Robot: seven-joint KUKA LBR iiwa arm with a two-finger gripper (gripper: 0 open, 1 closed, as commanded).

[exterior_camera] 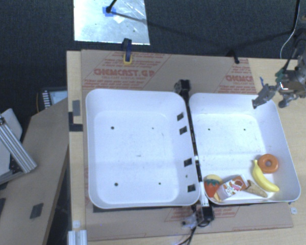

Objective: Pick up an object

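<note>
We see the pincer (272,99) spread, holding nothing, above the right bin (234,137), well apart from the curved yellow banana (262,177) and round orange doughnut (268,163).

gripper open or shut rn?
Open. The gripper hangs above the right bin's far right corner, its two fingers splayed apart with nothing between them.

Gripper (272,99) hovers above the far right corner of the right bin (229,106), jaws spread, nothing between them. Near edge of that bin: banana (263,177), orange ring-shaped item (268,163), tomato-like red piece (212,185), small packet (231,187). Left bin (99,137) alongside on the worktop (74,80).
</note>
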